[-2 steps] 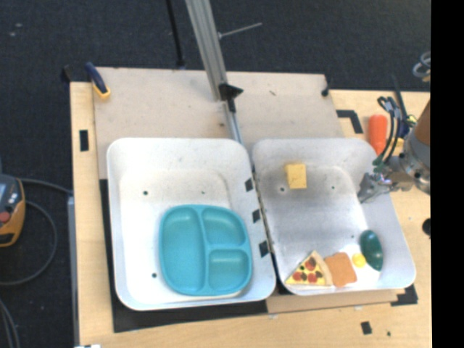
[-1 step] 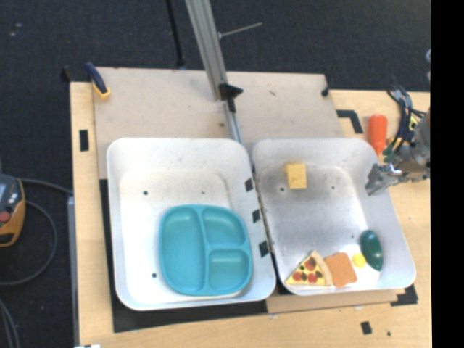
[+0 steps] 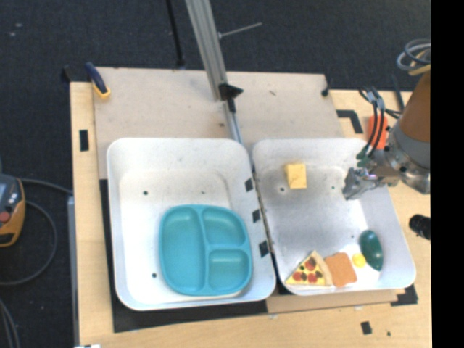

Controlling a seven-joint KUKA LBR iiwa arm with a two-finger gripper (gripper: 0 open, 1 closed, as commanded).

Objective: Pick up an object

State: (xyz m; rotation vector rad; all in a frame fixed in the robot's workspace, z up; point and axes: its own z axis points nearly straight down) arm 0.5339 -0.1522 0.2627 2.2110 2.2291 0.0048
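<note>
Objects: yellow block point(image 3: 295, 175) near right bin point(image 3: 319, 223) back; pizza slice point(image 3: 308, 270), orange piece point(image 3: 340, 268), green item point(image 3: 371, 247) at front corner.
Gripper point(image 3: 353, 187): above bin's right side, holding nothing visible; finger state unclear.
Left bin point(image 3: 138, 172): teal divided tray point(image 3: 205, 250).

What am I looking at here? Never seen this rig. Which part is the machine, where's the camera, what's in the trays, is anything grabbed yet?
One picture, taken by a fixed camera above the bench, looking down at a slant. The machine is the grey and orange arm coming in from the right; its claw sits over the right white bin, near that bin's upper right part. I see nothing between its tips, so nothing looks grabbed.

The right white bin holds a small yellow block near the top, and along the bottom edge a toy pizza slice, an orange piece, a small yellow thing and a dark green object. The left white bin holds a turquoise divided plate.
</note>
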